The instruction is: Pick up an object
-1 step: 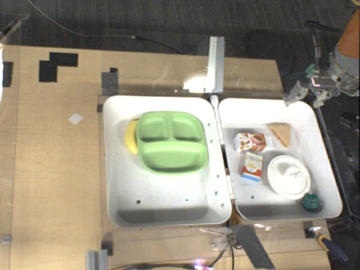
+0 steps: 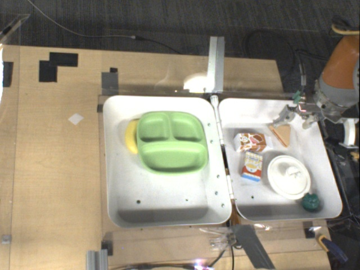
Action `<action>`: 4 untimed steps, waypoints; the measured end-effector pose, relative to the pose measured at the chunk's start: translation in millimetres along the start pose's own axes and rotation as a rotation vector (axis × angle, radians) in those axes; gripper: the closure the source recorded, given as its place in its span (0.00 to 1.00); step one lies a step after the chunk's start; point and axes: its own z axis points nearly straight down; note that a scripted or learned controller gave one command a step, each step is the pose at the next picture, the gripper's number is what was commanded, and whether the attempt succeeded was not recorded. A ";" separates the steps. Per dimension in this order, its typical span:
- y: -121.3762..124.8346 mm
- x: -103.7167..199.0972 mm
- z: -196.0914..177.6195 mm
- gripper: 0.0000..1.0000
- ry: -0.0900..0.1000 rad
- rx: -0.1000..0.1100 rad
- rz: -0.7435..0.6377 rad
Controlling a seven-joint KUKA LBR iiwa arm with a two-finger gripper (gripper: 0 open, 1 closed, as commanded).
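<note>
Camera view has the claw (image 2: 297,115) hanging with fingers apart and nothing between them, the wedge (image 2: 281,134) just below-left of it in the right bin (image 2: 332,173), so picking looks not yet done.

This was a robotics lab, not a home or kitchen. A plywood worktop (image 2: 56,167) stood on dark carpet (image 2: 169,7), with black marker patches (image 2: 56,66) near its far left corner. Two shallow white bins (image 2: 169,207) sat side by side at its middle, parted by an aluminium post (image 2: 216,66). Loose cables (image 2: 84,30) trailed over the carpet, and a grey-and-orange industrial arm (image 2: 340,75) reached in at the right edge.
</note>
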 end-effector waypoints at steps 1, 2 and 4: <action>3.8 -1.6 63.7 0.00 -0.001 -0.004 -0.099; 6.2 -0.6 51.2 1.00 -0.002 -0.010 -0.102; 5.0 128.8 -35.7 0.00 0.002 -0.002 0.056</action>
